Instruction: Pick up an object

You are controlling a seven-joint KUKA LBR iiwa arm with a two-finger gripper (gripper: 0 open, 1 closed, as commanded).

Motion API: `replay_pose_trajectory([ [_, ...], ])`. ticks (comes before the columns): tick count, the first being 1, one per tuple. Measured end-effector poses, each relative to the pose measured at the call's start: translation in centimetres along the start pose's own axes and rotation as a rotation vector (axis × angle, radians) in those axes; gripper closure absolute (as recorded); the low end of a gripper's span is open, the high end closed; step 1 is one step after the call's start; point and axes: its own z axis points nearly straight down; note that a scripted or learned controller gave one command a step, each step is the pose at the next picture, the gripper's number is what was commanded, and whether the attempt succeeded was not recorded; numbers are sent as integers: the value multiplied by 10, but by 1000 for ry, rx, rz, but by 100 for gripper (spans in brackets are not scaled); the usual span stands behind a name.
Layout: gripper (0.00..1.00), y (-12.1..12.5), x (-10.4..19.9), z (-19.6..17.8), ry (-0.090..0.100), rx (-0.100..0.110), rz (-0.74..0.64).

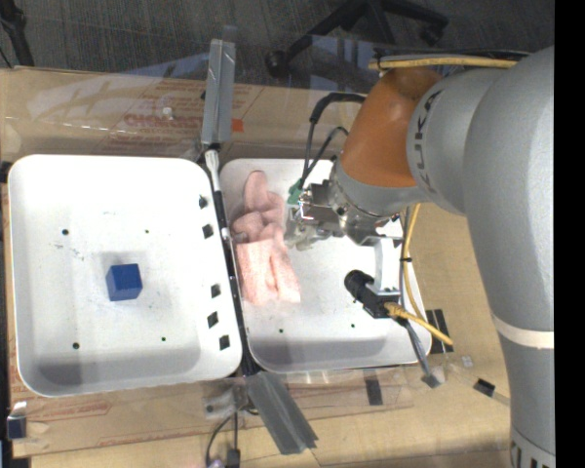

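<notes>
Gripper [300,224] of the grey KUKA arm [487,164] hangs low in the right bin [322,354], just beside the pink soft object [261,247] lying along that bin's left wall; whether metal touches the pink mass, or whether anything is grasped, cannot be told from above. Reaching in from the right, the arm bends over the bin, its orange band [385,130] above the wrist and cables trailing beside it. Lumpy and pale, the pink object looks like folded cloth or plush. A small blue cube [125,282] sits alone in the left bin [39,261], well apart.
</notes>
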Motion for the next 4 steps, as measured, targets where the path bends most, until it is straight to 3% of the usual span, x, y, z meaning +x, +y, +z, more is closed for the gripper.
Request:
replay_pose_trajectory([
  [1,100,15,30,-108,0,-6,-71],
  [2,100,47,84,-149,0,-3,21],
  [3,100,87,100,-132,-1,-3,14],
  [4,100,87,102,-141,-2,0,3],
])
